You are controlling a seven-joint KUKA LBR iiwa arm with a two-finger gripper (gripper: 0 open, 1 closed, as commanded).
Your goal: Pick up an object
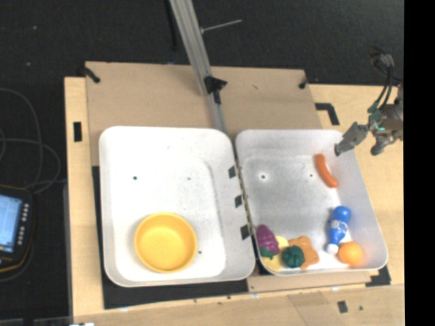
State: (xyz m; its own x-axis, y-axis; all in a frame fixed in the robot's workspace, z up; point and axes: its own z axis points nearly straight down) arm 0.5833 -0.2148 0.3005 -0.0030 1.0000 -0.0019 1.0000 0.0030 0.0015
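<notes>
Objects for picking sit in the right bin [272, 156]: an orange sausage [325, 170] at its two o'clock, and along the near edge a purple piece [266, 240], a green piece [293, 256], a blue-and-white bottle [338, 225] and an orange ball [351, 253] at five o'clock. The gripper [363, 141] hangs at the bin's far right corner, fingers spread, nothing between them. Over at eight o'clock in the left bin [170, 155], a yellow bowl [165, 242].

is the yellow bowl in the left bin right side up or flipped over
Right side up. The round yellow plastic bowl sits in the shallow white left bin, near its front, and its raised rim rings a paler hollow interior open to the camera.
</notes>
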